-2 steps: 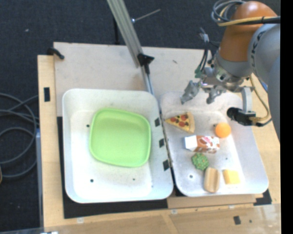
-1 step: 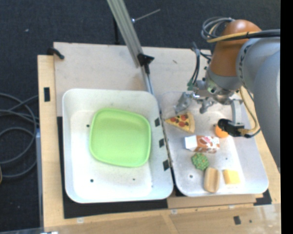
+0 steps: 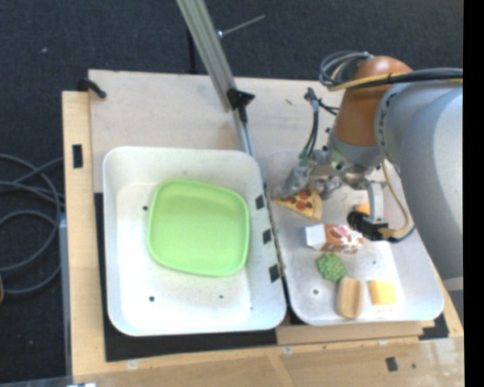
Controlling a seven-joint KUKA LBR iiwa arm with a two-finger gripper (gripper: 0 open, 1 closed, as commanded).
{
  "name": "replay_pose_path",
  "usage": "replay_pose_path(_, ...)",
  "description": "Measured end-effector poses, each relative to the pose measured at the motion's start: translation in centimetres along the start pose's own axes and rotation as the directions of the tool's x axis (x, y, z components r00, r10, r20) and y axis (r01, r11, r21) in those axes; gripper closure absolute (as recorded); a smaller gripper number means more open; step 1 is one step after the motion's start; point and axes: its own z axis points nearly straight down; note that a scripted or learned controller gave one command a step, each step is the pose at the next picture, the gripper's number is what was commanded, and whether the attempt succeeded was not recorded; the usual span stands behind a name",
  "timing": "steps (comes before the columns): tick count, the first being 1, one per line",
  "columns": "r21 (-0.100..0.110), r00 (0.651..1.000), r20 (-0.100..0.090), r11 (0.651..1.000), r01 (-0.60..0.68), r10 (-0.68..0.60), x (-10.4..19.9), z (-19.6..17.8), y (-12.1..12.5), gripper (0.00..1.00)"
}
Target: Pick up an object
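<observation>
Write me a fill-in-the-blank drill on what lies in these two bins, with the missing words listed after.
1. The left bin holds one square plate coloured ____.
2. The pincer hangs right above the toy ____ slice in the right bin.
3. The green broccoli lies just above the toy ____ roll.
4. The yellow block lies to the ____ of that roll.

Missing words: green; pizza; bread; right

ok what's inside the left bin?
Inside the left bin: one green plate lying flat near the middle, on the white floor. Whatever lies under the plate is covered, so I can't tell.
</observation>
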Motion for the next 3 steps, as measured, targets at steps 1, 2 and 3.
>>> replay_pose_path(1,-0.011,1.0,0.003,1.0,-0.003,0.003,-0.3,-1.6,0.3,1.0)
replay_pose_path(2,-0.008,1.0,0.0,1.0,-0.001,0.001,-0.6,-6.0,0.6,1.0)
replay_pose_path(3,-0.01,1.0,0.001,1.0,0.0,0.0,-0.9,-12.3,0.9,1.0)
